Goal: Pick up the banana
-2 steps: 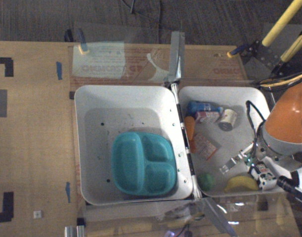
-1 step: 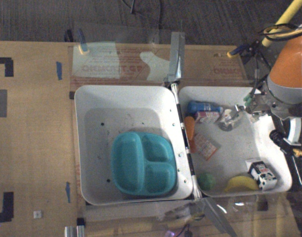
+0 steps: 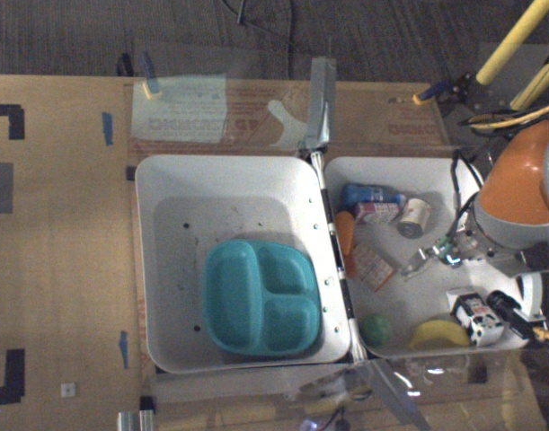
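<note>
Yellow curved banana [image 3: 438, 333]: lies flat on the floor of the right-hand shallow white bin [image 3: 391, 163], close against the front wall and toward the front right corner. The skin is plain yellow, and the left end and middle are in full view. Small green ball [image 3: 376, 329]: just beside the banana on its left, not touching. Red-and-white flat packet [image 3: 373, 267]: farther back, near the bin's left wall. Orange oblong item [image 3: 345, 232]: against that wall. Blue wrapped item [image 3: 367, 193], small red-and-white carton [image 3: 378, 212] and pale cylindrical roll [image 3: 415, 215]: grouped at the rear. The jaws hang over mid-bin, behind the banana and apart from it. Their opening cannot be told. Left-hand white bin [image 3: 166, 232]: holds a teal divided plastic plate [image 3: 261, 299]. Both bins rest on the brown table [image 3: 58, 268].
</note>
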You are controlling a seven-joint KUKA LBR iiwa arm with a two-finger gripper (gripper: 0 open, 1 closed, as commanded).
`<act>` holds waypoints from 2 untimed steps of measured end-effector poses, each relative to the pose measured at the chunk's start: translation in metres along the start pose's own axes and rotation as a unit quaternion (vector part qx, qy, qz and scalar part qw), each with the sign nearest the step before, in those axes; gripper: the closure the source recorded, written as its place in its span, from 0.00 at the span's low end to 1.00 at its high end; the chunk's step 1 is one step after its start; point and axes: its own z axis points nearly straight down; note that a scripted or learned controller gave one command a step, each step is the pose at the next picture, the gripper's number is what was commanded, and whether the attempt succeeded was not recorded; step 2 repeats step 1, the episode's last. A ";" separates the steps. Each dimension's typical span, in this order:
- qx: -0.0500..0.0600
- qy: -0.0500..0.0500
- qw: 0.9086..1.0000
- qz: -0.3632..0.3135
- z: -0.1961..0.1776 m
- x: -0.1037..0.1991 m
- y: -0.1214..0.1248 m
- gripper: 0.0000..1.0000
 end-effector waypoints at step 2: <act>0.000 0.000 1.000 0.000 0.000 0.000 0.000 0.00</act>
